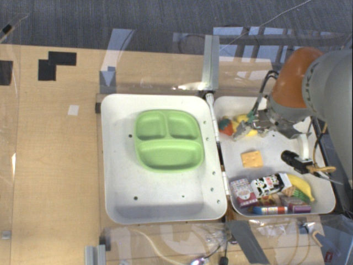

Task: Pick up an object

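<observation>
camera view | wooden bench [49, 148] | dark grey carpet [138, 7] beyond | claw [249, 127] grip: cannot tell

Cracker: I see an orange square cracker [252, 159] lying flat mid-bin, right bin [331, 195].
Toys at 11 o'clock: a red-and-green piece [226, 126] touching a yellow piece [242, 124].
Cartons at 6 o'clock: a pink-labelled carton [241, 189] beside a black-and-white carton [268, 184], both tilted.
Banana at 5 o'clock: a yellow banana [302, 186], lying flat.
Markers: red and purple markers [278, 208] along the near wall.

The arm [325, 87] hides the right bin's [276, 148] far corner.
</observation>
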Controlling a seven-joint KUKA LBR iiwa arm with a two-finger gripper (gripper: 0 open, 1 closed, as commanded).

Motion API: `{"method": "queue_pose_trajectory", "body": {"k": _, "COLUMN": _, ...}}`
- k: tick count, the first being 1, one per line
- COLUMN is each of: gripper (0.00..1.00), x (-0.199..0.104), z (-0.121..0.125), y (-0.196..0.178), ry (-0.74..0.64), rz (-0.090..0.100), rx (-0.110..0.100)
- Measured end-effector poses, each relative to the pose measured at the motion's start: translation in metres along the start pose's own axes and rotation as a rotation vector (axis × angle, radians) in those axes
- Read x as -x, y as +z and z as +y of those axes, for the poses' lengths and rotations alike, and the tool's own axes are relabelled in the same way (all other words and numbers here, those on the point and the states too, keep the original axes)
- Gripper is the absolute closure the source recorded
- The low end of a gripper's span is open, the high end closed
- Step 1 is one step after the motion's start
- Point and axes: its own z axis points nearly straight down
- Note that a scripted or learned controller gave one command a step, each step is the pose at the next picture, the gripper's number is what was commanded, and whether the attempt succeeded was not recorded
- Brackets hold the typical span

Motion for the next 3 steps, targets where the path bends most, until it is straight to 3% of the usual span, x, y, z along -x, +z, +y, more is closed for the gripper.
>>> {"method": "queue_pose_trajectory", "body": {"k": 1, "gripper": 0.0, "x": 0.001, "z": 0.043, "y": 0.003, "ry": 0.064, "rz": 0.005, "rx": -0.032}}
{"method": "queue_pose_trajectory", "body": {"k": 2, "gripper": 1.0, "x": 0.0, "z": 0.045, "y": -0.01, "ry": 0.055, "rz": 0.004, "rx": -0.027}}
{"method": "queue_pose_trajectory", "body": {"k": 3, "gripper": 0.0, "x": 0.0, "z": 0.046, "y": -0.01, "ry": 0.053, "rz": 0.004, "rx": -0.026}}
